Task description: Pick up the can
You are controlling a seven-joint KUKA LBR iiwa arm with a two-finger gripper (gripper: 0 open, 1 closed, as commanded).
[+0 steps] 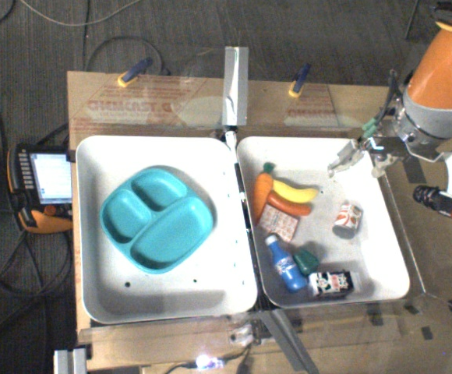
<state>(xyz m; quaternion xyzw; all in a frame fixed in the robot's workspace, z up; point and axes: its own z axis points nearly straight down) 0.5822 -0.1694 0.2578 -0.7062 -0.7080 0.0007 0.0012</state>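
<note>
Over the right bin's (397, 244) far right corner the gripper (349, 159) hovers, jaws narrowly apart and holding nothing; can (347, 218) lies untouched below it on the floor, pickup not begun.

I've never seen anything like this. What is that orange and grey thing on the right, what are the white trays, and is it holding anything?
One camera looks down from above the bench. The orange and grey thing is a robot arm, ending in a two-finger gripper over the right bin's top corner, holding nothing. That bin holds the can it should pick up, plus a banana, a carrot, a blue bottle and small packets. The left bin holds a turquoise divided plate.
</note>
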